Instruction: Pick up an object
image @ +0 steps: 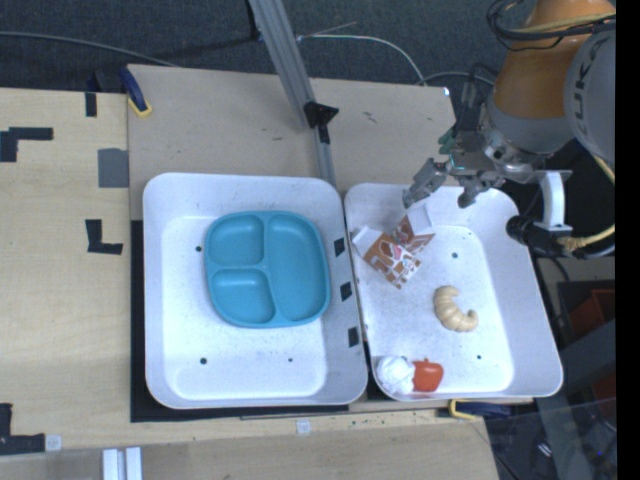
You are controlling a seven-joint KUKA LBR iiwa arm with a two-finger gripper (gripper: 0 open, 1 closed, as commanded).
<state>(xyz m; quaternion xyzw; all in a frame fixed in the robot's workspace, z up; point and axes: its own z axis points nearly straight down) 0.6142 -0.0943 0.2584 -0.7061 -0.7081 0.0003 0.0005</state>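
A tan bench point(60, 298) holds two shallow white bins side by side. The left bin point(170, 368) contains a blue divided plate point(268, 269) with three compartments, lying flat near its centre. In the right bin point(520, 338), a brown and white snack packet point(398, 251) lies near the upper left corner, a croissant point(456, 309) sits near the middle, and a small red and white object point(412, 374) rests against the front rim. Above the right bin's far edge hovers the gripper point(447, 182), its two fingers spread apart with nothing between them, just beyond the packet.
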